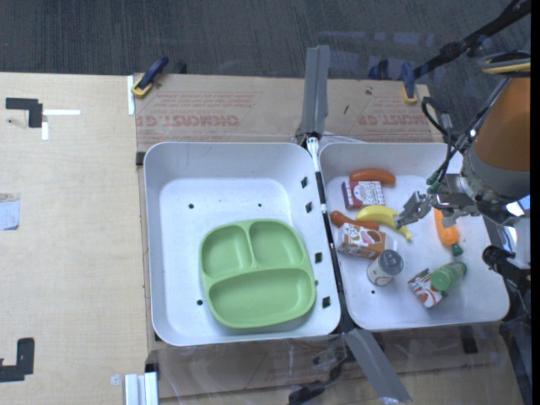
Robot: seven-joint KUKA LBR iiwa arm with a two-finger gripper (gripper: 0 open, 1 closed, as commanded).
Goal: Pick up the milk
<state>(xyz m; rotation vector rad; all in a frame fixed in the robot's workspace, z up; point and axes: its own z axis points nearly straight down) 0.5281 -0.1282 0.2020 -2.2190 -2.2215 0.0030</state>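
Milk carton [362, 240] lies on side in right bin [481, 310], left-centre, touching banana [379, 216] above it. Dark-red packet [364, 193] and sausage [372, 175] farther up; grey can [386, 267] just below carton; green bottle [437, 283] and carrot [446, 229] toward right. Gripper [412, 210] hovers just right of banana, fingers parted, nothing between them. Left bin [169, 226] holds green divided plate [255, 272]. Bins sit on cardboard sheet [228, 108] over pale wooden bench [67, 226]; dark carpet [211, 15] beyond.
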